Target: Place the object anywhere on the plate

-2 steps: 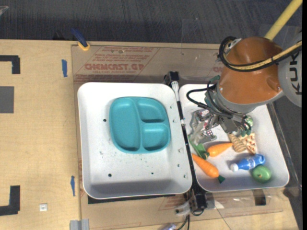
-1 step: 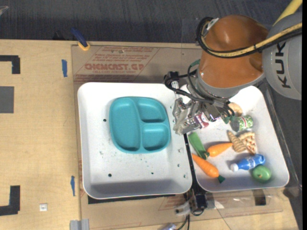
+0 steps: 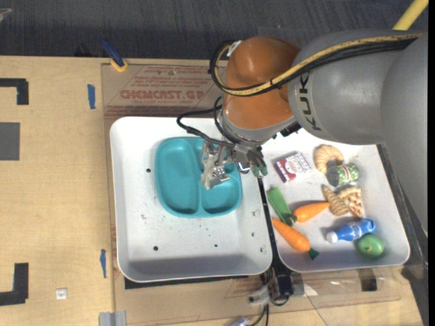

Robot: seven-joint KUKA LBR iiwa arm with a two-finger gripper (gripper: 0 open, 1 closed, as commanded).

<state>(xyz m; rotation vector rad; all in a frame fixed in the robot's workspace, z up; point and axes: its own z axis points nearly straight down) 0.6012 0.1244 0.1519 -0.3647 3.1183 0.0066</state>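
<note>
A teal divided plate [image 3: 183, 176] lies in the left white bin [image 3: 136, 243]. My gripper [image 3: 216, 172] hangs over the plate's right compartment, close to its surface, under the orange wrist band [image 3: 258, 80]. I see no object clearly in its grasp. The loose objects lie in the right bin [image 3: 397, 250]: a pink and white packet [image 3: 293, 165], a green vegetable [image 3: 279, 204], two carrots [image 3: 311, 211] [image 3: 292, 235], a croissant [image 3: 328, 156], a green can [image 3: 343, 174], a blue bottle [image 3: 350, 231] and a green apple [image 3: 370, 247].
The big grey arm [image 3: 360, 80] covers the back of the right bin. A rim [image 3: 265, 216] divides the two bins just right of the plate. A waffle-like pastry [image 3: 343, 200] sits among the items. Bare white floor surrounds the plate in the left bin.
</note>
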